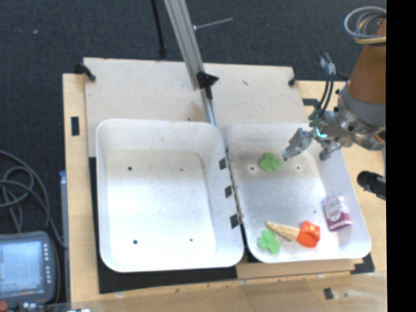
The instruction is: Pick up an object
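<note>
In the right bin (pixel 338 174), a green piece (pixel 270 162) lies in the upper middle, just beside one finger of the gripper (pixel 311 147), whose fingers stand spread and grip nothing; a pink packet (pixel 336 212) at the right wall bears print too small to read. Along the lower edge lie a second green piece (pixel 268 241), a tan cone (pixel 282 230) and an orange block (pixel 309 234); the left bin (pixel 107 174) shares the pale wooden bench (pixel 149 83) on dark carpet (pixel 39 25); a screen (pixel 23 268) is cut off at lower left.

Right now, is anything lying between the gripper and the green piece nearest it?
No. In the camera view, the gripper hangs just right of the upper green piece, with bare white bin floor between them.
</note>
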Controlling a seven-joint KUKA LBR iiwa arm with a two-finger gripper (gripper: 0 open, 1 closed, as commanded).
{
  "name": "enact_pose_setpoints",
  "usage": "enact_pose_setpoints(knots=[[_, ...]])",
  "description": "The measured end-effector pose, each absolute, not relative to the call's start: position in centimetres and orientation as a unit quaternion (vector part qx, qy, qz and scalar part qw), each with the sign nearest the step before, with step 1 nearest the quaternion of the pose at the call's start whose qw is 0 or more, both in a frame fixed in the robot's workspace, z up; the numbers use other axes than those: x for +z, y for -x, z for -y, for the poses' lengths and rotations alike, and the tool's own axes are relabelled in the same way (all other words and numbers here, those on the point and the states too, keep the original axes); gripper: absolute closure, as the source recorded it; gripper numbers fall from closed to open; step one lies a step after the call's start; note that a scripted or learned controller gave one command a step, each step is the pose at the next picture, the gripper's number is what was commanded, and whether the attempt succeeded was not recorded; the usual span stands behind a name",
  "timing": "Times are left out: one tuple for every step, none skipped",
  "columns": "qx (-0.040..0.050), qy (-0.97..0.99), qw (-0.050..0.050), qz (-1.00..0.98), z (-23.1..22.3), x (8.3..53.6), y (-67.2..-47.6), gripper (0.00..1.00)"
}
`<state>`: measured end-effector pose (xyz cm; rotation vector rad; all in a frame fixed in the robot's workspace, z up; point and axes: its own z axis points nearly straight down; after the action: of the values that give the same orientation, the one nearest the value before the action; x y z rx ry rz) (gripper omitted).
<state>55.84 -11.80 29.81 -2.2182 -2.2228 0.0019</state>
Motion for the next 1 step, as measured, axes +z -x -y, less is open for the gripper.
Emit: enact_pose_setpoints(knots=[[-0.0008,0.707,-0.001,0.707,11.8,30.03,-55.9,0.0]])
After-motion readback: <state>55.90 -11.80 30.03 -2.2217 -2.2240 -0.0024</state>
